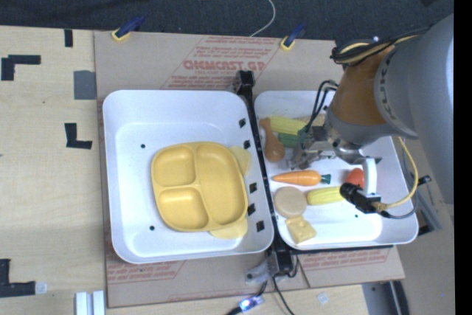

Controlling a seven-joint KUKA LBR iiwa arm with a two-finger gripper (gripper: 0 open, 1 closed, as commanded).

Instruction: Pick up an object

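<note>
The pick looks not yet done: every toy in the right bin (391, 232) lies on the bin floor, and nothing is visibly lifted. The arm (369, 96) reaches in from the right and its tool (313, 147) sits low over the far-left part of that bin, just above the orange carrot (299, 178) and beside the brown piece (273, 146) and the corn cob (287, 125). The wrist hides the tip, so whether the tool has closed on anything I cannot tell; probably it has hold of nothing yet. Nearer lie a yellow banana-like piece (324, 195), a tan disc (289, 201), a pale cheese-like wedge (301, 231) and a small red piece (355, 177). The toys crowd the left half of the bin, close to the divider wall (254, 136), so room for descent is tight there; the near-right floor is more open. The left bin (125, 114) holds a yellow sectioned tray (198, 184), well apart from the tool. The bench (44, 158) lies beyond.
</note>
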